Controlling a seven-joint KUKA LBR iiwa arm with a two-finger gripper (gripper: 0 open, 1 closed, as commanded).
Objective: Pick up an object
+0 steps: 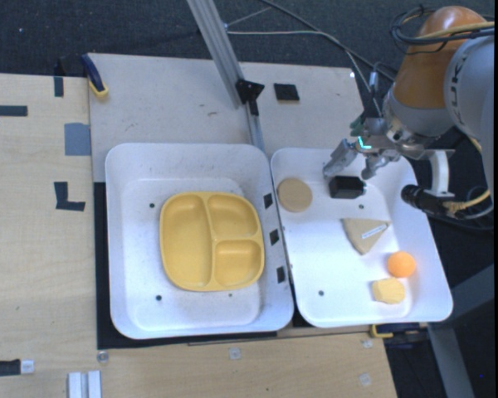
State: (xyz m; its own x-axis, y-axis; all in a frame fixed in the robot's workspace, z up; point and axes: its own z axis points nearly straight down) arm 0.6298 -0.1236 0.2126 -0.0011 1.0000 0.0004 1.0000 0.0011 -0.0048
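The counter (pixel 174 98) under me is pale wood, marked with a few dark tape patches along its nine o'clock side, and beyond its twelve o'clock edge the floor is dark carpet. A grey metal post (pixel 216 36) rises at a slant from the counter near twelve o'clock, with cables trailing across the carpet behind it. Two shallow white bins sit side by side. The left bin (pixel 133 247) holds a yellow divided tray (pixel 212 240) lying flat near its middle. The right bin (pixel 332 297) carries the loose things: a round tan disc (pixel 295 195) at its ten o'clock corner, a small black block (pixel 346 187) just beside it toward twelve o'clock, a pale wedge (pixel 364 235) near the centre, then an orange ball (pixel 402 264) and a yellow lump (pixel 389 291) close together at five o'clock.

I reach in from three o'clock, my orange band and grey wrist above the right bin's one o'clock corner. My end effector (pixel 355 164) points down and toward nine o'clock, its fingers spread apart, hanging just over the black block with nothing between them. The block rests on the bin floor.
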